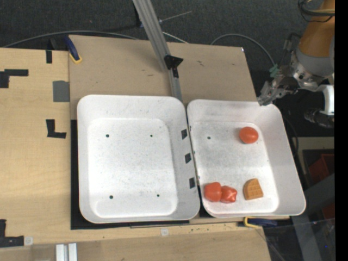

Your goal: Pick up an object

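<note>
Hovering gripper [267, 95] beside right bin [272, 145]; no legible writing.

A light wooden bench top [32, 162], marked with black tape pieces [53, 128] and one grey patch [61, 90], adjoins a brown board [125, 64] on which the two bins stand over a black underlay. Beyond the bench lies dark grey carpet-like flooring [228, 10] crossed by thin cables [239, 39], while a slanted grey metal rail [155, 31] runs down to the gap between the bins. Lighting is even, with soft shadows.
</note>
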